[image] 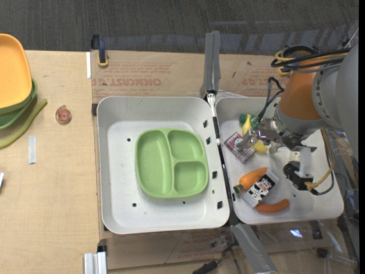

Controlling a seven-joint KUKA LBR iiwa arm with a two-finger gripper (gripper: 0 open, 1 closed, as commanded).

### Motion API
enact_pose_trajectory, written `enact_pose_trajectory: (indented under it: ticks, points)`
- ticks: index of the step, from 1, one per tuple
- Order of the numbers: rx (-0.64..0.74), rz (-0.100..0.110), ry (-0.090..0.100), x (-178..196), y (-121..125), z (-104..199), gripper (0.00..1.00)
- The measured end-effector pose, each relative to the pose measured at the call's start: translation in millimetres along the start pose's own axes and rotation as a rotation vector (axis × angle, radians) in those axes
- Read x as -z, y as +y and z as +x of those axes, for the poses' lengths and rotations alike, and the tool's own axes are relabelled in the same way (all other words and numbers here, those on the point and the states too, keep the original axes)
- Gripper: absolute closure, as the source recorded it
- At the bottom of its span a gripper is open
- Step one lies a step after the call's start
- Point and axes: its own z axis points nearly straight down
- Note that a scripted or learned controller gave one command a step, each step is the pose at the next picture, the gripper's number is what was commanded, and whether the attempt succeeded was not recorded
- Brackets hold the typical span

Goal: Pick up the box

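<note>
In the right bin, a small white box with black and red print lies near the front, between an orange carrot and an orange sausage-shaped toy. A flat pinkish-silver carton lies further back by the bin's left wall. My gripper hangs low at the carton's right edge, among it and a yellow piece. It is well behind the printed box, with the carrot between them. The wrist and the clutter hide the gripper's tip.
A green and yellow toy lies at the back of the right bin. The left bin holds a green divided plate. The arm's grey and orange body and black cables cover the right bin's right side.
</note>
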Motion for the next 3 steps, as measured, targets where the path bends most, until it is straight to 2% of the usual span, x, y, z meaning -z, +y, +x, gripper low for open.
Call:
enact_pose_trajectory:
  ticks: [1,2,3]
  points:
    - [-0.03,-0.004,-0.001,1,45,7,0.0]
    - [0.193,0.048,0.006,-5,70,5,0.0]
    - [0.143,0.046,0.008,-6,71,6,0.0]
